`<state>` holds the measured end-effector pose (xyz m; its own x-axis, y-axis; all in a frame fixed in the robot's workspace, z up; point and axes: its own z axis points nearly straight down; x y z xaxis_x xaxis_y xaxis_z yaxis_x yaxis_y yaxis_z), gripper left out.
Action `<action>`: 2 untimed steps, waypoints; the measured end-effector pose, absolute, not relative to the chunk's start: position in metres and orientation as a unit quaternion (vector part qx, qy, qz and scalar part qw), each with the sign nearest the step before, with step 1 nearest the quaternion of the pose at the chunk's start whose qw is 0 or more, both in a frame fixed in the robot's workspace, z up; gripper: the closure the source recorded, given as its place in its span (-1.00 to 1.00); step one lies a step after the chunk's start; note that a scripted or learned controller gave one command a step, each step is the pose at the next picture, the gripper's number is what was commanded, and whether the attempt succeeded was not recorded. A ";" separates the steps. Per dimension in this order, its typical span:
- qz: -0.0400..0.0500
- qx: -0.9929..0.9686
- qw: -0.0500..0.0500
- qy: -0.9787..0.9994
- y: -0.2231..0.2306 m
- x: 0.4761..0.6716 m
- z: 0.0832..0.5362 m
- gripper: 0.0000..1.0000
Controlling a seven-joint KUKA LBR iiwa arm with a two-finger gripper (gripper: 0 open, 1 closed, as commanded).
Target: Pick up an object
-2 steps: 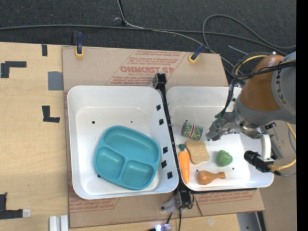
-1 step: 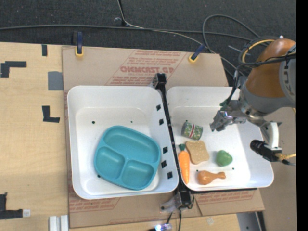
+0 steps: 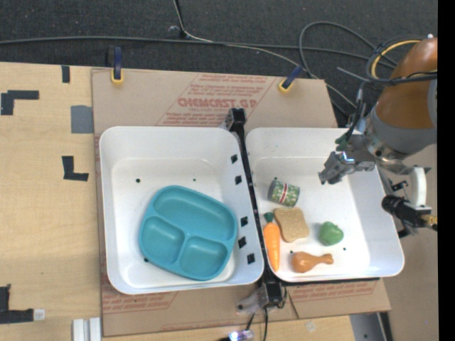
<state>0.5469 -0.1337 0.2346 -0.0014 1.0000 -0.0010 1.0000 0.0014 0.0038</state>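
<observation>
Where the cardboard sheet (image 3: 213,94) covers the bench, two white bins sit side by side on it, held by a blue clamp (image 3: 116,55) at its far left corner. The left bin (image 3: 117,148) holds a teal divided tray (image 3: 188,231) with three compartments, lying flat toward the near side. A black divider strip (image 3: 243,183) runs between the bins.

In the right bin (image 3: 387,261), just past the divider, an orange toy carrot (image 3: 271,242) lies lengthwise along the left wall. Touching it on the right is a slice of toy bread (image 3: 291,224), and just beyond that, on the far side, a small green and white can (image 3: 284,192) lies on its side. Near the front wall is a toy chicken drumstick (image 3: 311,261), with a round green toy vegetable (image 3: 330,233) just to its right and a little farther back.

The gripper (image 3: 334,170) hangs over the far right part of that bin, well right of the can and apart from every toy; nothing is between its fingers. How wide it stands I cannot tell from here. The grey arm (image 3: 402,119) reaches in from the right.
</observation>
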 end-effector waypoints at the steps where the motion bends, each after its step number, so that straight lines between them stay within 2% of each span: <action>1: 0.000 0.705 -0.001 0.709 -0.075 0.541 0.237 1.00; 2: 0.000 0.705 -0.001 0.709 -0.030 0.539 0.233 1.00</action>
<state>0.5385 -0.0301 0.2329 -0.0054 1.0000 0.0008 1.0000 0.0054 -0.0018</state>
